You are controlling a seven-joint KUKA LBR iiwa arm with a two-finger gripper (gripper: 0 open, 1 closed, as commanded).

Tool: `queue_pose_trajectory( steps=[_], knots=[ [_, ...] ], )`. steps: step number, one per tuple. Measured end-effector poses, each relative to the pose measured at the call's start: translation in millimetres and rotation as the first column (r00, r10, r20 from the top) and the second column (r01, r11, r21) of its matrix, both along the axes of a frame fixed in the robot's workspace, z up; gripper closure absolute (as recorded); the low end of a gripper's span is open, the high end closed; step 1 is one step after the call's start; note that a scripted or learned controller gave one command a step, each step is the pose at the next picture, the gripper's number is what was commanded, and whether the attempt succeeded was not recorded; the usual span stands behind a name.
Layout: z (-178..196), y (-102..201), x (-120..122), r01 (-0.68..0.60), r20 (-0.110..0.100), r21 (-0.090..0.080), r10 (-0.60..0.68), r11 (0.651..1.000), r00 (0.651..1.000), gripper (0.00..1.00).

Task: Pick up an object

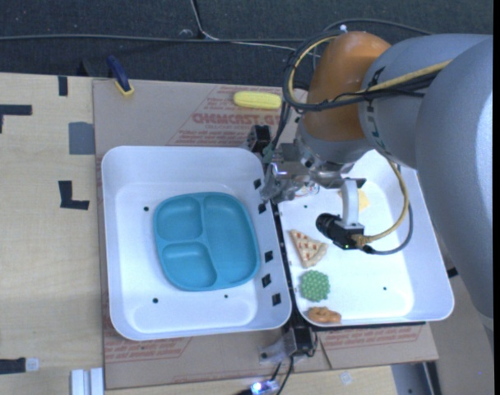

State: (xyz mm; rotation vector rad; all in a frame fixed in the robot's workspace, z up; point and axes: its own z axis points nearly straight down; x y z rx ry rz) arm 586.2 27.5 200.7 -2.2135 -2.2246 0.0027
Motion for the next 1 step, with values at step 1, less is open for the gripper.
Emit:
queue_pose_trajectory(
  steps=[1],
  knots=[
    [16.1, 55.5, -10.7, -0.002, 0.003, 0.000, 0.002, 1.000, 1.000, 1.00]
  ],
)
